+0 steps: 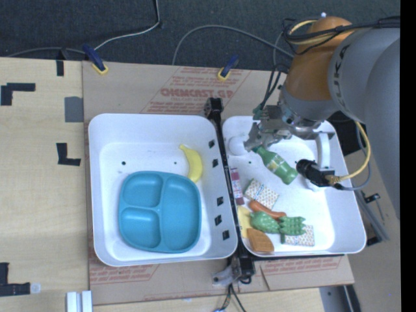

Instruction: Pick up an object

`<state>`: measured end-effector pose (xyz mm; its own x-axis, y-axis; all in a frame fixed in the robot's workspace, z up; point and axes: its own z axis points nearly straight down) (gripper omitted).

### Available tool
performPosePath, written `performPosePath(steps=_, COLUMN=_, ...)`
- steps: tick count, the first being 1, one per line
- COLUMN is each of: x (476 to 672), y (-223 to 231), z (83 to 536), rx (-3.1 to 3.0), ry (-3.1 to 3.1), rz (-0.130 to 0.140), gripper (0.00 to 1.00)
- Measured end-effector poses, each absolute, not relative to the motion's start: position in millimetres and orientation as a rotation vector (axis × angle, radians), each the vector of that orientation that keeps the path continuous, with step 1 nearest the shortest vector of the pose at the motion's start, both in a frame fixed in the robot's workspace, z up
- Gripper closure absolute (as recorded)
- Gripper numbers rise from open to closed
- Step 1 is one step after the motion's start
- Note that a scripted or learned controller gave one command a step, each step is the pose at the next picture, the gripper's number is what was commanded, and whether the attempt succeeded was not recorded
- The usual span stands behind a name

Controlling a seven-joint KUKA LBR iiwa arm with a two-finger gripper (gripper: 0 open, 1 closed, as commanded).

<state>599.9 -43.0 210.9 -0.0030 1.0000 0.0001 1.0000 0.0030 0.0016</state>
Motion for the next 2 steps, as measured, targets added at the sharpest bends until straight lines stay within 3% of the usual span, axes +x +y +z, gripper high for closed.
performPosePath(steps=1, x=592.2, y=16, z=211, rx=2.22, ry=2.226, rz=-0.001, gripper=1.0)
performPosePath(steps=2, x=582.1, y=36, z=200, rx=2.22, ry=2.224, rz=-0.003, gripper=1.0)
